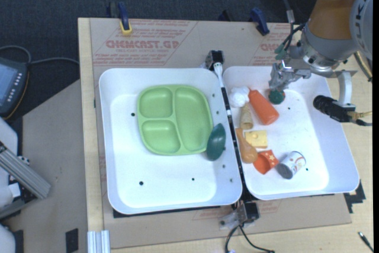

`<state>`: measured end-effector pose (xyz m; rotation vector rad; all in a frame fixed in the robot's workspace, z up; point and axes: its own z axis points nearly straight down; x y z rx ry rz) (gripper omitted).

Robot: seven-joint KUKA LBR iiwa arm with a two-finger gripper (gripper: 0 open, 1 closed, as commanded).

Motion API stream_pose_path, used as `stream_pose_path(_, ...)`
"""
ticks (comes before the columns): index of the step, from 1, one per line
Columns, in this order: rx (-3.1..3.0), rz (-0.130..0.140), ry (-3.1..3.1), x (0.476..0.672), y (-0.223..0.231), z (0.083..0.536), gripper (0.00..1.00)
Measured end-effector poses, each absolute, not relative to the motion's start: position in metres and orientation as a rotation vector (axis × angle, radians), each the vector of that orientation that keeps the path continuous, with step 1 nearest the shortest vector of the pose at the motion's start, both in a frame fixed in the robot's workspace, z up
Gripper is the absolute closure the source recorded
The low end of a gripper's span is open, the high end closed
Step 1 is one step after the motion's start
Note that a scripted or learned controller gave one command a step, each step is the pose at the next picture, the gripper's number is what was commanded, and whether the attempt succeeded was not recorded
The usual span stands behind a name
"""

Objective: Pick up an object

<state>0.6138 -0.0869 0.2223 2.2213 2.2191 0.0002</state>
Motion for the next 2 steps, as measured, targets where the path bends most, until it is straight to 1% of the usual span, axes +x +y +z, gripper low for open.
stream_pose_path(1, 2.216, 0.004, 2.221, 0.630, -0.074, 0.226, 1.00)
stream_pose_path(2, 2.220, 0.001, 2.217, 0.629, -0.084, 0.226, 1.00)
